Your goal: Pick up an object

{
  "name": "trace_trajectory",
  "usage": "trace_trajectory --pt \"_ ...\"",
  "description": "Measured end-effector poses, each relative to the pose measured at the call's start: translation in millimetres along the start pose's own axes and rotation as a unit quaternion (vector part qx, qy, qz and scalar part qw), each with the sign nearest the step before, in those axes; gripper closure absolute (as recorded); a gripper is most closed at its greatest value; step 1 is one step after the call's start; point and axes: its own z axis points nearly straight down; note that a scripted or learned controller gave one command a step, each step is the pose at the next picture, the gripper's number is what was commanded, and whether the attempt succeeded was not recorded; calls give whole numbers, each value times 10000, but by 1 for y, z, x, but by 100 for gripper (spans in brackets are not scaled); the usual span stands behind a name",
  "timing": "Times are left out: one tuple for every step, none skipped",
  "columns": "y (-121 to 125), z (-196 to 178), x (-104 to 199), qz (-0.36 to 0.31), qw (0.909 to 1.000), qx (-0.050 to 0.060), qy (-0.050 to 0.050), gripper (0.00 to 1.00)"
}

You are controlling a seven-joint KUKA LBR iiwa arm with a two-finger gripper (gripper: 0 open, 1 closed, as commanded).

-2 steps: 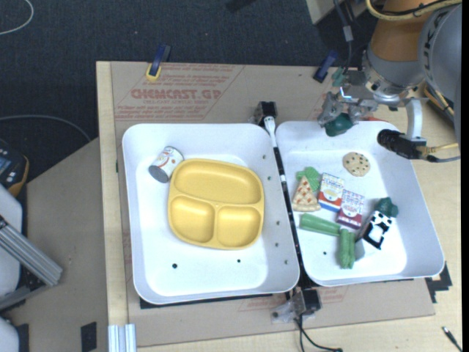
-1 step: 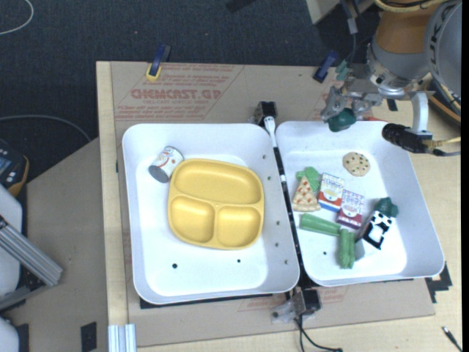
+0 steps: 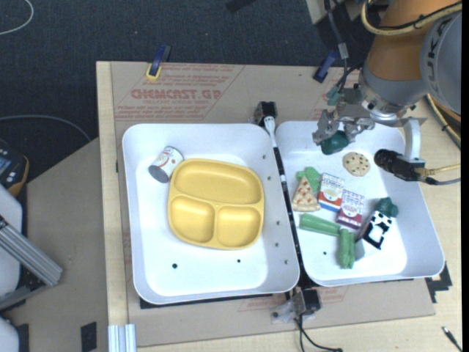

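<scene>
My gripper (image 3: 333,133) hangs over the back left corner of the right bin (image 3: 421,255), under the grey wrist with its orange band. A small dark green rounded object (image 3: 335,144) sits between its fingertips, and the fingers look shut on it. Further into the bin lie a cookie (image 3: 357,163), a pizza slice (image 3: 303,194), two small cartons (image 3: 332,189), a long green bean pod (image 3: 320,224), a green pepper (image 3: 346,249) and a black-and-white piece (image 3: 377,230).
The left bin (image 3: 139,218) holds a yellow divided plate (image 3: 216,202) and a small tipped can (image 3: 165,163) at its back left. A black cylinder (image 3: 396,164) sticks out beside the wrist over the right bin's back right.
</scene>
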Motion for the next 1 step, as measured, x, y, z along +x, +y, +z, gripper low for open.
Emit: trace_trajectory --pt "-34 -1 26 -8 10000 -3 1 100"
